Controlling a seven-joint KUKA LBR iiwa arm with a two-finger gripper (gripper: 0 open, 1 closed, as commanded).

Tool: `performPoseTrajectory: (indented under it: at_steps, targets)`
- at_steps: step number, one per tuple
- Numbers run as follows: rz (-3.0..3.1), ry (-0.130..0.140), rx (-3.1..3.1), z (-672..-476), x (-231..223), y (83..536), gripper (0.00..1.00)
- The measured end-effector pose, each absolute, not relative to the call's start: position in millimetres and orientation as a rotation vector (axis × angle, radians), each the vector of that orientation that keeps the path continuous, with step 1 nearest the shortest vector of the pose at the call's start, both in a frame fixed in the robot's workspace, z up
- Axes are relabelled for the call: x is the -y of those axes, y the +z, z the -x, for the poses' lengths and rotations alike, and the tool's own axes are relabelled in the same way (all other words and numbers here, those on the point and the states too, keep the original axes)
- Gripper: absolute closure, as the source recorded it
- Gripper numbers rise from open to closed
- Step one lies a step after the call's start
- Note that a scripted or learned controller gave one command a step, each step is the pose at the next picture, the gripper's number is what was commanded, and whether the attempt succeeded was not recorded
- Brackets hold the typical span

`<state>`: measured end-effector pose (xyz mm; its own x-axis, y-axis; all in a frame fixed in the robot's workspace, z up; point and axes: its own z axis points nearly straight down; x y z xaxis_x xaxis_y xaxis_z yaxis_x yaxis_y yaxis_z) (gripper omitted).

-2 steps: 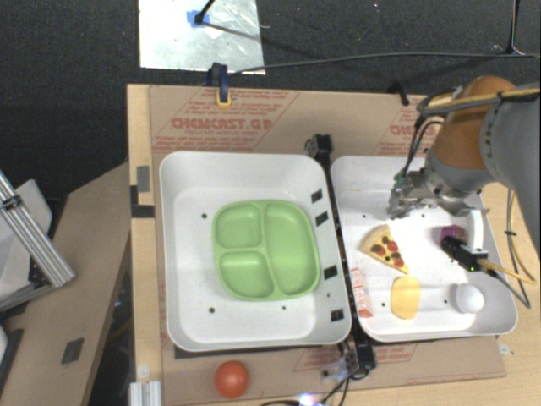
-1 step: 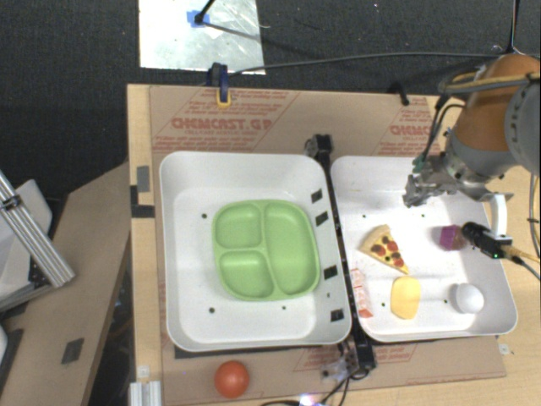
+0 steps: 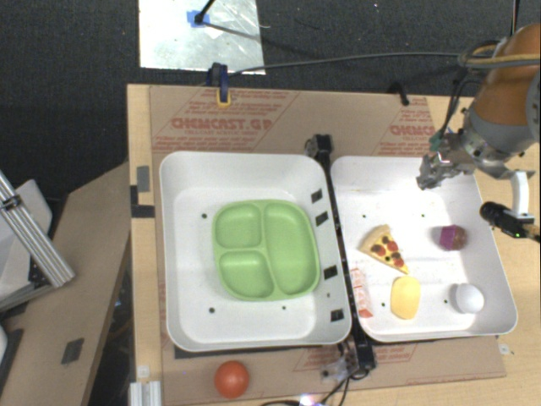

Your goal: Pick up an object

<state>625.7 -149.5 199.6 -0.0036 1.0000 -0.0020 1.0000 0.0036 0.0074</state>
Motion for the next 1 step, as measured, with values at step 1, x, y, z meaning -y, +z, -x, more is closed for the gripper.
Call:
performPoseTrajectory:
  at_steps: [1]
  targets:
    - [-2.210, 0.008, -2.222, -634.8, 148.3, 262.0, 1.00]
